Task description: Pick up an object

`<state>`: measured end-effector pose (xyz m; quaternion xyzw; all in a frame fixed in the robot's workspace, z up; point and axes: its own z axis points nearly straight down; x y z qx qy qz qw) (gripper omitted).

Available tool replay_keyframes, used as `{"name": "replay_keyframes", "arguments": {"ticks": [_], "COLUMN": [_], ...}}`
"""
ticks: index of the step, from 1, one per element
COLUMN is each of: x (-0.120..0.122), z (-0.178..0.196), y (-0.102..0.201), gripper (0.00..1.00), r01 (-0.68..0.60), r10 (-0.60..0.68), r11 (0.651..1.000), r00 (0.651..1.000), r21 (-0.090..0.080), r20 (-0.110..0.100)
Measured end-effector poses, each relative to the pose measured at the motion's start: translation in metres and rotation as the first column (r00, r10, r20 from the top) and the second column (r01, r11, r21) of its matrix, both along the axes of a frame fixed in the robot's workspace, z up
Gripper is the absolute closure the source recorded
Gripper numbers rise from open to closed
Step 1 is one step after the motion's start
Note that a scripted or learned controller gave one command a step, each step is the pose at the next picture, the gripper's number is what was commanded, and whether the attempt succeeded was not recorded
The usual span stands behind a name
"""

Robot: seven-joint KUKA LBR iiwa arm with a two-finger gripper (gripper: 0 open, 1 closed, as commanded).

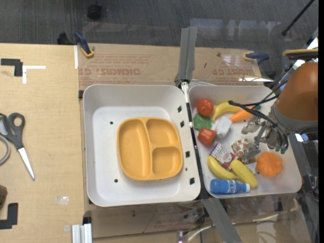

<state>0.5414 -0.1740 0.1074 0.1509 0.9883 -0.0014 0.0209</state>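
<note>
Blue bottle (pixel 229 187) lies at the near wall of the right bin (pixel 283 186), below-left of the gripper (pixel 258 142). Gripper is low inside that bin; nothing is seen between its fingers, and whether they are spread or pressed together cannot be told. Orange fruit (pixel 269 164) sits just below-right of it, corn cob (pixel 244 171) and a small printed packet (pixel 242 148) just left, carrot (pixel 242 115) and banana (pixel 226 108) above-left. Tomato (pixel 204 107) is well to the left. Left bin (pixel 96 151) with the yellow divided tray (pixel 150 148) is far left.

Step judged: descent onto a target, pick not yet made. Next move calls for closing on one item, then a straight lift clear of neighbours.
</note>
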Motion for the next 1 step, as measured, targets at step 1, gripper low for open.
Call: {"name": "replay_keyframes", "arguments": {"ticks": [1], "x": [-0.0027], "z": [-0.0009], "y": [-0.0084], "gripper": [0.0], "r01": [0.097], "r10": [-0.097], "r11": [0.995], "r00": [0.995], "r21": [0.011], "r20": [-0.006]}}
